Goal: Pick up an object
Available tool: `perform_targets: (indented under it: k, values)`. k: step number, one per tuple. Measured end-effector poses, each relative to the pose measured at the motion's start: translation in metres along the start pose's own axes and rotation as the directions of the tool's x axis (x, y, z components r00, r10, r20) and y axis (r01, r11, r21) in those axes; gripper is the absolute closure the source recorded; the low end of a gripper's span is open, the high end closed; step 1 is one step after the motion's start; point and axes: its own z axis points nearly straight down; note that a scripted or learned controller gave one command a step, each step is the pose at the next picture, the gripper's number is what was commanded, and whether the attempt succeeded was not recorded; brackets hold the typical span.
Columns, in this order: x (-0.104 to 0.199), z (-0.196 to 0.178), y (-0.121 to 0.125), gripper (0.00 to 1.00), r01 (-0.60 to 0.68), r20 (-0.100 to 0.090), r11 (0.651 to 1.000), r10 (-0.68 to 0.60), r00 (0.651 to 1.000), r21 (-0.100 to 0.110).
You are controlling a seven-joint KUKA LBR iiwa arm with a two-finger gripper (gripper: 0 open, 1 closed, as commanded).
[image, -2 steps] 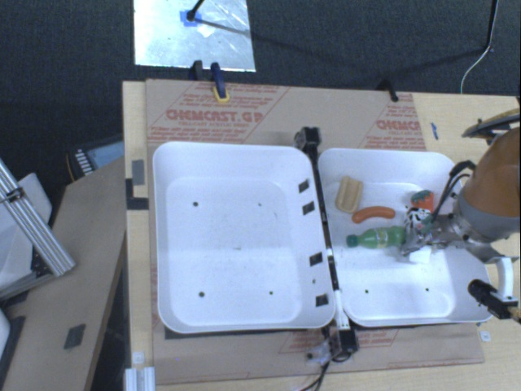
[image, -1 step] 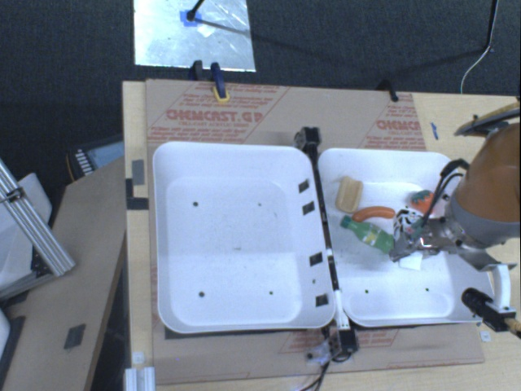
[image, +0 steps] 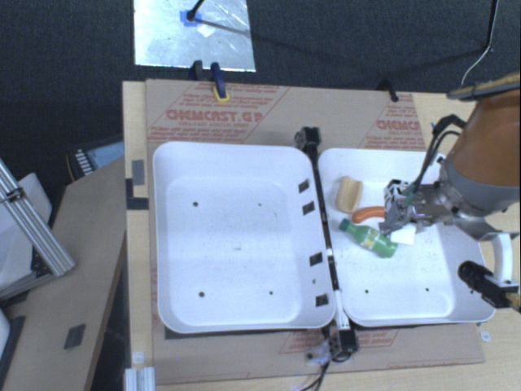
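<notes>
Two white bins sit side by side on a cardboard-covered bench. The left bin [image: 236, 243] shows only bare floor with a few small dark dots. The right bin [image: 391, 300] holds a small cluster in its upper half.

The cluster: a tan block [image: 349, 193] nearest the divider, upright-ish, apart from the rest. An orange piece [image: 368, 214] lies just right of and below it, long axis roughly left-right. A green bottle [image: 370, 238] lies on its side below the orange piece, running from upper left to lower right, neck end toward the divider. A white item [image: 404, 236] shows at the bottle's right end, touching or nearly so.

The arm [image: 484, 161] comes in from the right, orange band high, grey wrist below. The gripper [image: 396, 216] is down in the right bin, just above the white item and the bottle's right end, beside the orange piece's right tip. Whether it is clamped on anything cannot be told; the tip is small and cluttered.
</notes>
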Motion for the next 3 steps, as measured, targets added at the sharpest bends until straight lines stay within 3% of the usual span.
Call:
perform_targets:
  k: [1,2,3]
  values:
    - [0.055,-0.069,0.014,1.0,0.0,0.0,1.0,0.0,1.0,0.003]
    - [0.096,-0.161,0.047,1.0,-0.003,0.0,1.0,0.003,1.0,-0.001]
    - [0.139,-0.165,-0.004,1.0,-0.002,-0.001,1.0,0.002,1.0,0.011]
